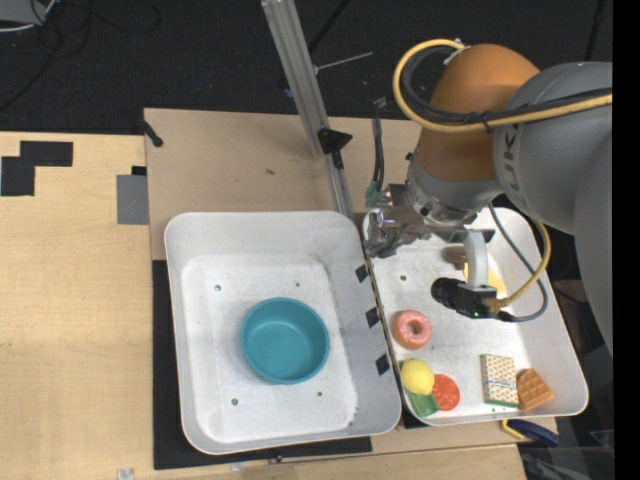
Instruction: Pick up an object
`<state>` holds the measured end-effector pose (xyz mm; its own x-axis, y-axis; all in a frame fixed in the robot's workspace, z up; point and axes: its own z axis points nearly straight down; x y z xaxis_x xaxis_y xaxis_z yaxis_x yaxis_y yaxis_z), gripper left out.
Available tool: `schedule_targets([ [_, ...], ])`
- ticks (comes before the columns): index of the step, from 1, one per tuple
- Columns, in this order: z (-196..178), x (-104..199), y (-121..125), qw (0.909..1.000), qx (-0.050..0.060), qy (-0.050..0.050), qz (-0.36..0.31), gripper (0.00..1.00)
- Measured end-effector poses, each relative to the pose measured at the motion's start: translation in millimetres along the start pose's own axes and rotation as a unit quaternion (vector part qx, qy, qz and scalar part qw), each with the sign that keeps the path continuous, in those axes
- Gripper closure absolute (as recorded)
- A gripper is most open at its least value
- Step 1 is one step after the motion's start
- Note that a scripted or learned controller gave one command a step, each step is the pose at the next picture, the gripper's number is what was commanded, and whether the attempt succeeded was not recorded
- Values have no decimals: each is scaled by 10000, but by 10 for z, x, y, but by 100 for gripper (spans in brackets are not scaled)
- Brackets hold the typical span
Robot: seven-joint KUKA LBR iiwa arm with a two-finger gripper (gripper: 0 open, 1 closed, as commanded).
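Several small objects are seen in the right white plastic bin point(560, 363); a pink ring doughnut point(411, 329) lies at six o'clock from the gripper point(385, 230). Its grip state cannot be told. Approach appears underway; descent over the doughnut is called for.

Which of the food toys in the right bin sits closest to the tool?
The pink donut. It lies alone, farthest up the bin toward the tool; the lemon, tomato and waffle sit lower.

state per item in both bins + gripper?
teal bowl: upright, alone in left bin
pink donut: flat, right bin
lemon: touching tomato
cracker: flat, beside waffle piece
gripper: low over right bin, fingers unclear
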<state>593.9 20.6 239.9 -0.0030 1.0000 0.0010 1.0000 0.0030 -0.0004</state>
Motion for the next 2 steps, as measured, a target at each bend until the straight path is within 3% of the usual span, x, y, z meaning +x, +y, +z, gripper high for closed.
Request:
schedule_targets([
  [1, -8, 465, 2, 10000, 2, -1, 0, 100],
  [2, -8, 449, 3, 10000, 2, -7, 12, 0],
])
